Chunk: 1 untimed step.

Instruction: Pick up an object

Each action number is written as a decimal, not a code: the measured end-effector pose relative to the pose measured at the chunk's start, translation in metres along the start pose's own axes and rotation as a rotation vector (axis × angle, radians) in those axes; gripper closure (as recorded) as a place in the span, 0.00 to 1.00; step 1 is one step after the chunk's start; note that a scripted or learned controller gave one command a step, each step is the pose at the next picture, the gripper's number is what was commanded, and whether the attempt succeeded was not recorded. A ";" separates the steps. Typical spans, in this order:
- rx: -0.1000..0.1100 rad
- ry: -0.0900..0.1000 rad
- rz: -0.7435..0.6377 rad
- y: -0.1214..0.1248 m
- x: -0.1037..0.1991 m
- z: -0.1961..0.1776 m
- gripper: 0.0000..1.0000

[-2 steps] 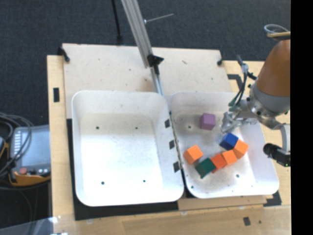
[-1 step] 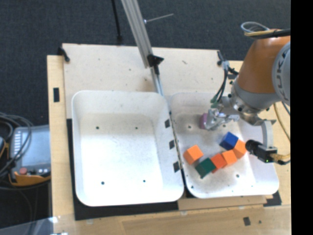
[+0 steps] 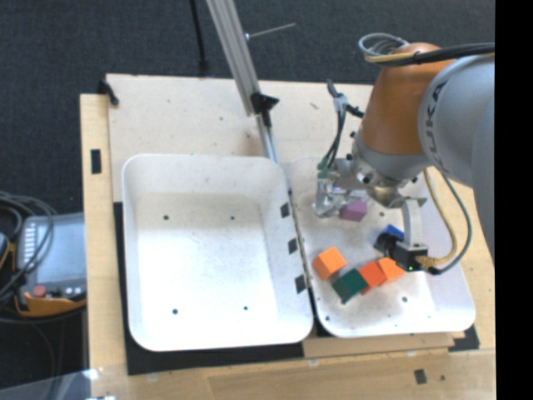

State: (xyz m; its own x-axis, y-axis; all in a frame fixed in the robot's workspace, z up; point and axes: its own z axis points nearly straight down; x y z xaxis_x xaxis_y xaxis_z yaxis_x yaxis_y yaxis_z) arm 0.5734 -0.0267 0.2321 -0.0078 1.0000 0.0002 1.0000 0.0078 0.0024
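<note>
Purple block (image 3: 354, 211) lies in the right bin (image 3: 450, 307), toward its far left part, just beside the end effector (image 3: 331, 200); it looks roughly cubic, so no long axis can be told. Nearer in the same bin sit an orange block (image 3: 330, 262), a green block (image 3: 350, 284) and a second orange block (image 3: 381, 272) touching the green one. Reaching in from the right, the arm (image 3: 416, 107) points its wrist downward over the bin, and whether the metal tips are apart or together cannot be told.
</note>
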 end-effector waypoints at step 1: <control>0.000 0.002 -0.001 0.010 0.056 -0.011 1.00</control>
State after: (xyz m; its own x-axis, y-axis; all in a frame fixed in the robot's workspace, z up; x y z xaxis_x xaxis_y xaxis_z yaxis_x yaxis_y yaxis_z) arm 0.5831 0.0289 0.2435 -0.0085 1.0000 0.0019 1.0000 0.0085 0.0023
